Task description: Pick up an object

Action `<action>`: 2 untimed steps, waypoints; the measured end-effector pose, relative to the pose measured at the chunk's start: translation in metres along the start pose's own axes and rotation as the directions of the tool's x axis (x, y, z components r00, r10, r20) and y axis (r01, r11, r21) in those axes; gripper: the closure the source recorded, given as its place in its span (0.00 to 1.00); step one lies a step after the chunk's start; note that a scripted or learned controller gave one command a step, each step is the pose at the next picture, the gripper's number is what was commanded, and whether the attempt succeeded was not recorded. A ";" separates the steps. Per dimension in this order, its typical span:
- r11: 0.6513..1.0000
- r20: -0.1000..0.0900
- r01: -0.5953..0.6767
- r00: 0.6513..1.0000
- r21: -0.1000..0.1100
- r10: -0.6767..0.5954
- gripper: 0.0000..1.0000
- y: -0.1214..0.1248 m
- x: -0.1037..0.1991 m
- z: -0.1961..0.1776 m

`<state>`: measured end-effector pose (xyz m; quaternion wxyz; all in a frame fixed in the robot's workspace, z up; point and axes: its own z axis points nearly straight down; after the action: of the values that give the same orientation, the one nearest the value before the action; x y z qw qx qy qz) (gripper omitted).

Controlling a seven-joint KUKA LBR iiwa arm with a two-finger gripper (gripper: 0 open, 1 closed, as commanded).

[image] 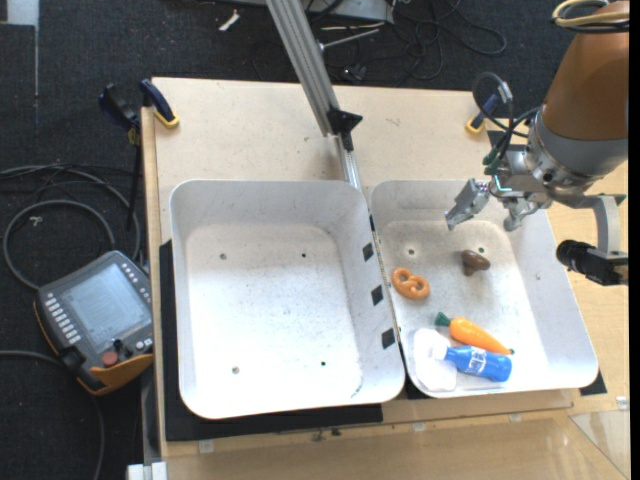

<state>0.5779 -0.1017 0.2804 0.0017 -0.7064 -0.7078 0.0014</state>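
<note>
The right bin (545, 298) holds a brown lump (474, 260), an orange pretzel (410, 284), an orange carrot (478, 335), and a blue bottle (479, 364) lying on a white piece (432, 360). My gripper (490, 208) hangs above the far part of the right bin, just beyond the brown lump. Its two fingers are spread apart with nothing between them.
The left bin (200, 218) lies beside the right one. A slanted metal pole (300, 53) runs down to the gap between the bins. Clamps sit at the bench's far corners (160, 108). A teach pendant (95, 313) rests on the floor at left.
</note>
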 end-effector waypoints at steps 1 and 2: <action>1.000 0.001 -0.002 1.000 -0.004 0.002 0.00 0.001 0.000 -0.002; 1.000 0.000 -0.003 1.000 0.002 0.003 0.00 0.004 -0.005 0.060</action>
<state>0.5821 -0.1067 0.2207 0.0024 -0.7076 -0.7066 0.0022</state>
